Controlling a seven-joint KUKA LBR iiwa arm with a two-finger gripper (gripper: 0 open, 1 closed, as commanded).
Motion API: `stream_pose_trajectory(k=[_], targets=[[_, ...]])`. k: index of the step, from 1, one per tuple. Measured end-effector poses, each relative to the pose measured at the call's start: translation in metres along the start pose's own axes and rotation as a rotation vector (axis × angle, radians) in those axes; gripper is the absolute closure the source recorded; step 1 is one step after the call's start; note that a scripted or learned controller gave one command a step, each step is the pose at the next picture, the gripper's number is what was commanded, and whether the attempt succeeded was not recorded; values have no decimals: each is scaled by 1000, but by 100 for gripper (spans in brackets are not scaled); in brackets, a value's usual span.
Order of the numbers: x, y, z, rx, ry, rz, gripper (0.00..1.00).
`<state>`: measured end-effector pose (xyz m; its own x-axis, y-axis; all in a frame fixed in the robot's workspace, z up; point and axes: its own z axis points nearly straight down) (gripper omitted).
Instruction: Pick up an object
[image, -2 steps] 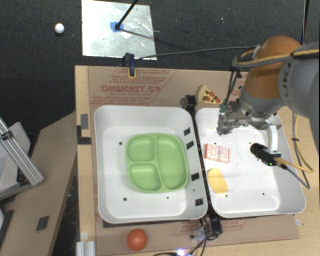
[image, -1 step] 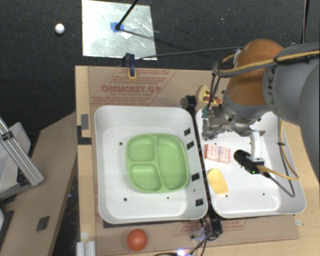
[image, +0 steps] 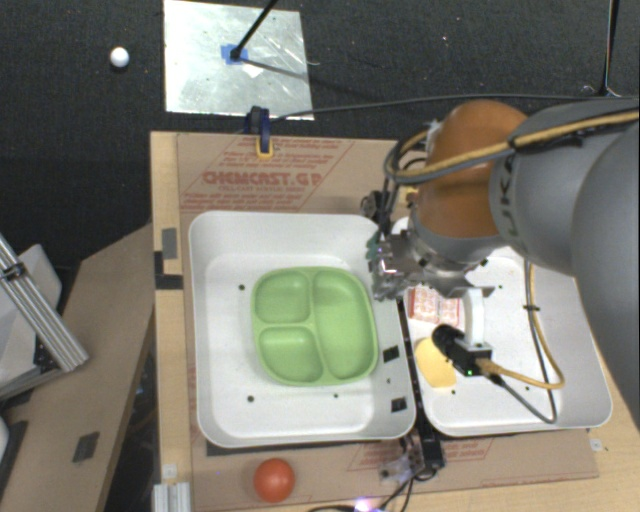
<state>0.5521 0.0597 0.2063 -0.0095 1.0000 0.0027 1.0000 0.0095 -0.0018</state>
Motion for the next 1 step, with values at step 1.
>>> stream_pose_trajectory(k=[1], targets=[[45,-28,1,0,-1,1,100]])
